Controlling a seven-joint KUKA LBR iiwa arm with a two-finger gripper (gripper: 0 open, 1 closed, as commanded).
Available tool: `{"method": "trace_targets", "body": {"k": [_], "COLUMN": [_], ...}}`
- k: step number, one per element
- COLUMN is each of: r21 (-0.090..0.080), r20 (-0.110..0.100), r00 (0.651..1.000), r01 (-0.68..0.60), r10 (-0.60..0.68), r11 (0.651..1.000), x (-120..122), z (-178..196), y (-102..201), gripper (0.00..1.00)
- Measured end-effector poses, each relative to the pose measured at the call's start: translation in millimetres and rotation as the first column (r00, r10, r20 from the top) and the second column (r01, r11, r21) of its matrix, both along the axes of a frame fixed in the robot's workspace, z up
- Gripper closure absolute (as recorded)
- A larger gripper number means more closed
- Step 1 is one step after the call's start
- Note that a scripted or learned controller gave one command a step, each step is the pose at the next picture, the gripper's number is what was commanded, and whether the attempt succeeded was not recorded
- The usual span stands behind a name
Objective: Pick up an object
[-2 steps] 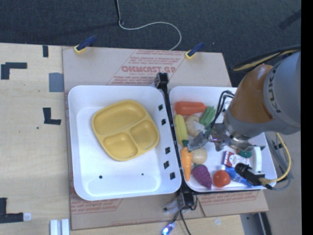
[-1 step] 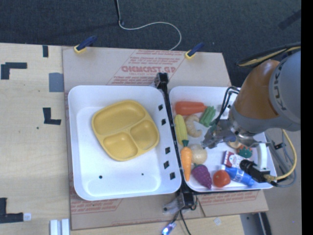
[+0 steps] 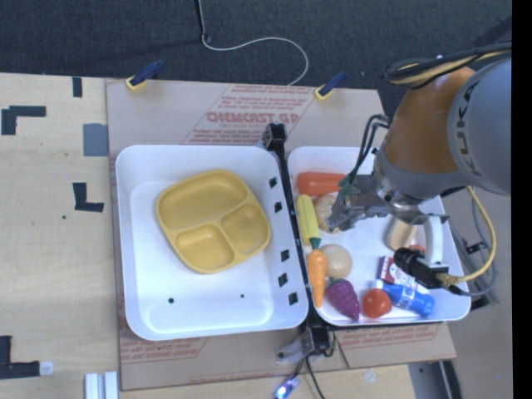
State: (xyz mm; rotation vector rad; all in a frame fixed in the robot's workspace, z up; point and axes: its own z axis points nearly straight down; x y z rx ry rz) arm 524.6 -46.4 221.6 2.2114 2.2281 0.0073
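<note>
The right bin [image 3: 453, 310] holds several toy foods: a red sausage [image 3: 320, 181], a corn cob [image 3: 307, 219], a carrot [image 3: 317, 277], a beige ball [image 3: 337, 261], purple grapes [image 3: 343, 298], a red tomato [image 3: 376, 303], and a blue bottle [image 3: 409, 295]. My gripper [image 3: 342, 213] hangs low over the upper left of this bin, right next to the corn cob and a pale item beneath it. Its dark fingers point down-left; their spacing is unclear.
The left bin [image 3: 137, 248] carries a yellow divided plate [image 3: 214, 219]. A black divider [image 3: 287, 223] runs between the bins. The grey and orange arm [image 3: 432, 140] covers the right bin's upper right. A tan cup-like item [image 3: 401, 233] sits under the wrist.
</note>
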Motion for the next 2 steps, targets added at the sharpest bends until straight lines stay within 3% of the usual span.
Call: {"method": "trace_targets", "body": {"k": [1, 2], "r21": [0.002, 0.004], "r20": [-0.006, 0.012], "r00": [1.0, 1.0], "r01": [-0.003, -0.001], "r10": [0.003, 0.001], "r11": [1.0, 1.0], "x": [-42.9, -39.5], "z": [36.1, 190.9], "y": [85.1, 127.7], "gripper": [1.0, 1.0]}}
